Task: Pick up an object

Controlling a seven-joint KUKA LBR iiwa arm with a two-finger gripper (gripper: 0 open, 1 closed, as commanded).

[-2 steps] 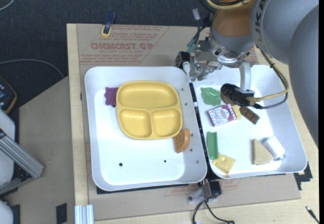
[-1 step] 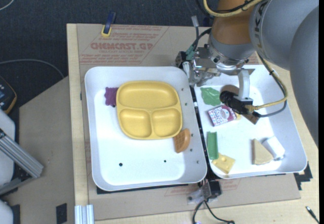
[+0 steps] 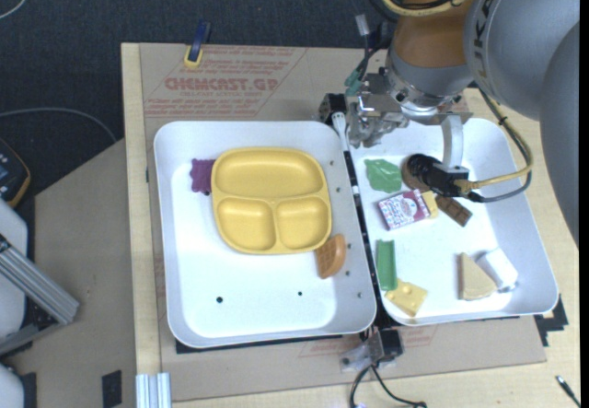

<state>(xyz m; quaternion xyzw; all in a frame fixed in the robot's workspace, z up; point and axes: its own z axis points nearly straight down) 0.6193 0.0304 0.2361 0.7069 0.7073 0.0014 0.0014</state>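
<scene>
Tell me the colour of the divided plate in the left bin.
The divided plate is yellow, seen clearly in the camera view.

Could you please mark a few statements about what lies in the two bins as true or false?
1. The yellow divided tray lies in the left bin. True.
2. The purple item lies in the right bin. False: it lies in the left bin, beside the tray's left edge.
3. The green bar lies in the right bin. True.
4. The gripper hangs over the left bin's front edge. False: it is at the back, near the divide between the bins.
5. The pink packet sits in the tray. False: it lies in the right bin.
</scene>
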